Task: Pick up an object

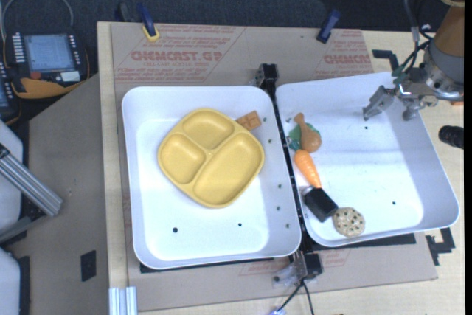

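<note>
The right bin (413, 181) is left open across its middle and right; its left edge is crowded by 4 small items. The left bin's (147, 217) middle is taken by a yellow plate (211, 157).

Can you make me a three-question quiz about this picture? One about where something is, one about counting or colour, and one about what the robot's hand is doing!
1. Where is the yellow plastic divided plate?
A. left white bin
B. right white bin
C. on the floor

2. How many sections does the plate have?
A. one
B. three
C. six

3. What is the two-finger gripper doing?
A. squeezing the orange toy carrot
B. holding the plate
C. open above the right bin, holding nothing

Answers: 1 A, the plate lies in the left bin. 2 B, ridges split it into three. 3 C, its fingers are spread with nothing between them.
</note>
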{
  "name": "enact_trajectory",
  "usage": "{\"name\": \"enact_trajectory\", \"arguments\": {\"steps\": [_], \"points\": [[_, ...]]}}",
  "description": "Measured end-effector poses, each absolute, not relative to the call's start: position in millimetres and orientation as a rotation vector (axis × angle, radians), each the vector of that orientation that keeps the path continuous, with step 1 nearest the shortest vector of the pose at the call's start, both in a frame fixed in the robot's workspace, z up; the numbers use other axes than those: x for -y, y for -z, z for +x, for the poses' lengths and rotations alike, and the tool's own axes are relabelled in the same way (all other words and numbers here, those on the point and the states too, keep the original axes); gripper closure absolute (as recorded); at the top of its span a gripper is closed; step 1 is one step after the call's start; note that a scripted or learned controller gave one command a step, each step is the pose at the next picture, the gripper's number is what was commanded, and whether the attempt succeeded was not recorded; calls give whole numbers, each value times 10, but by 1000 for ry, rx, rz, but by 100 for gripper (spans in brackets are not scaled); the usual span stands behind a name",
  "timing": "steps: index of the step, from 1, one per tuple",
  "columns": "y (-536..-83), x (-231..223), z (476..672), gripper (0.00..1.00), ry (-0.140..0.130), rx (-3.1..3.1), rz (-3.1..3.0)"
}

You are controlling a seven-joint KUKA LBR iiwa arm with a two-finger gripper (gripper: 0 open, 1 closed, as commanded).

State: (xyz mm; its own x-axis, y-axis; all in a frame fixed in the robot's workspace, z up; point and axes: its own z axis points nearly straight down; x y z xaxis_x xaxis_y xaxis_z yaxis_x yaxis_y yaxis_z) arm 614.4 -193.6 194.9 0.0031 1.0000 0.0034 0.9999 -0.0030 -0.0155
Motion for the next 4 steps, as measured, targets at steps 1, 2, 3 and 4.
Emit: {"name": "enact_trajectory", "arguments": {"steps": [1,2,3,4], "points": [[-2036,1929,6178,0,0,2222,-2221],[-1594,1924,6111,0,-4,2218,-2219],[-1192,1916,6100,0,-1,2220,-2220],[-919,1948,6131,0,0,2225,-2228]]}}
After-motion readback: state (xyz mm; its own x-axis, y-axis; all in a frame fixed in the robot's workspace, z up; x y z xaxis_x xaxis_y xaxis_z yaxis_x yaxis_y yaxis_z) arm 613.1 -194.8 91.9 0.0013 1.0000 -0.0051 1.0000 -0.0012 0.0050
